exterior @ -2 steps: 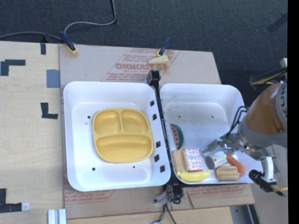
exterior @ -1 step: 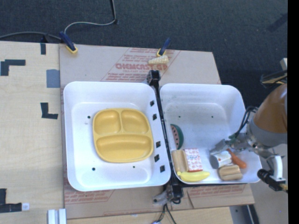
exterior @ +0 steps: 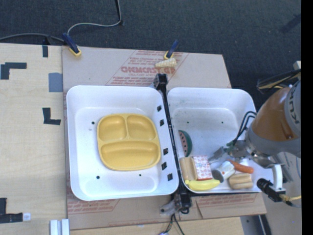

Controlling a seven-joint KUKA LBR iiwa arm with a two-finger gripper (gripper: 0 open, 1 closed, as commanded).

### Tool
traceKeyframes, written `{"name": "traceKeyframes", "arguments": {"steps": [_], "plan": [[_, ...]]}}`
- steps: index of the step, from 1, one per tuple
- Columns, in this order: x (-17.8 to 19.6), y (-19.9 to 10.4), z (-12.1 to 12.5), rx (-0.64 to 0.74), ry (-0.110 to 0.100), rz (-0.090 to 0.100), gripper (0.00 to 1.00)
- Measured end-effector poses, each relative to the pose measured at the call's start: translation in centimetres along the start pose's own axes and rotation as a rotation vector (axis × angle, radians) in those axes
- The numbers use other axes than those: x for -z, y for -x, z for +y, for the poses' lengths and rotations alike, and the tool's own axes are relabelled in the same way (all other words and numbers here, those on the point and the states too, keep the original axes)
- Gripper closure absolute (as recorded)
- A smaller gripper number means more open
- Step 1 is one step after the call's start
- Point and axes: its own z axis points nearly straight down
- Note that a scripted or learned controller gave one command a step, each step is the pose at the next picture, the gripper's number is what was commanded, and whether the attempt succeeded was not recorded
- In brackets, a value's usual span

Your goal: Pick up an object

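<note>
In the camera view, two white bins are seen side by side on the table [exterior: 29,131]. The left bin [exterior: 80,180] holds a yellow divided plate [exterior: 129,142] near its centre. In the right bin [exterior: 210,98] a cluster of toy foods is gathered at about 6 o'clock: a watermelon slice [exterior: 186,142] against the left wall, a red-and-white packet [exterior: 201,168], a banana [exterior: 203,184] below it, a carrot [exterior: 243,168] and a bread roll [exterior: 239,181]. The arm [exterior: 274,121] is reached in from 3 o'clock, and its end effector [exterior: 221,154] is lowered over the cluster, just above the packet. Whether its jaws are wide or narrow cannot be told, and nothing is seen held between them.
</note>
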Motion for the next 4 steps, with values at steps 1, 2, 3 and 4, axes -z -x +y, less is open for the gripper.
{"name": "traceKeyframes", "arguments": {"steps": [1,2,3,4], "plan": [[0.0,3.0,0.0,0.001,-0.002,0.004,0.0],[1.0,3.0,0.1,0.0,0.003,0.001,1.0],[6.8,-2.7,-0.1,0.001,-0.006,0.005,1.0],[15.1,-8.7,0.0,0.001,-0.005,0.004,1.0]]}}
